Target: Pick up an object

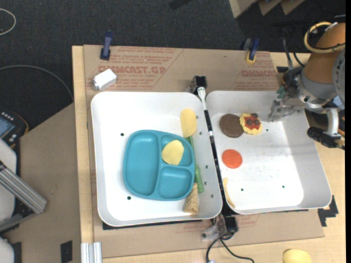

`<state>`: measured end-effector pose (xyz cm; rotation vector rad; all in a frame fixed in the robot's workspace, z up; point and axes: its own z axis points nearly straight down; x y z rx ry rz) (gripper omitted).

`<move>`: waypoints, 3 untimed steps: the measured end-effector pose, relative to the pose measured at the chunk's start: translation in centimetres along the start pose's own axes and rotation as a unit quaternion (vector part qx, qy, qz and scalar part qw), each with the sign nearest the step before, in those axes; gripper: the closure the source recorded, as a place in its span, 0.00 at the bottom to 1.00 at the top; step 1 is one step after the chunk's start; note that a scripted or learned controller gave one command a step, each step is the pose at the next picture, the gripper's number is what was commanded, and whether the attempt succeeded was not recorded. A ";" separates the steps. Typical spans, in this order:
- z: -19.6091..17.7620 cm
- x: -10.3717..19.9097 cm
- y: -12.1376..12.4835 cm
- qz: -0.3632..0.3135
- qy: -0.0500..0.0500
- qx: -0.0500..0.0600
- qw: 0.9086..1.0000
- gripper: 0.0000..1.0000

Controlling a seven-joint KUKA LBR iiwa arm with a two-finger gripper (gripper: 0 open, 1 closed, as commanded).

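My gripper [277, 110] hangs over the far right part of the right bin [290, 169], just right of a small yellow toy with red topping [252, 123]. Nothing shows in its grasp. A brown round patty [231, 125] lies beside that toy on its left. An orange disc [232, 159] rests nearer the front. In the left bin [109, 147] sits a teal divided plate [143, 166] with a pale yellow piece [173, 152] on it. A yellow oblong piece [188, 122] lies by the plate's far right corner.
A green stick [198, 177] and a tan piece [192, 203] lie along the left bin's right wall. A pale sliver [227, 195] leans at the right bin's left wall. Blue clamps [106, 45] [252, 51] hold the cardboard base; a white block [104, 79] sits on it.
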<state>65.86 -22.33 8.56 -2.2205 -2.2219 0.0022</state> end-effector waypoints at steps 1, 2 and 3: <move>0.0 0.0 -0.8 0.000 0.000 0.000 1.000 1.00; 0.0 0.0 -1.0 0.000 0.000 0.000 1.000 1.00; 0.0 0.0 -1.6 0.000 0.000 0.000 1.000 1.00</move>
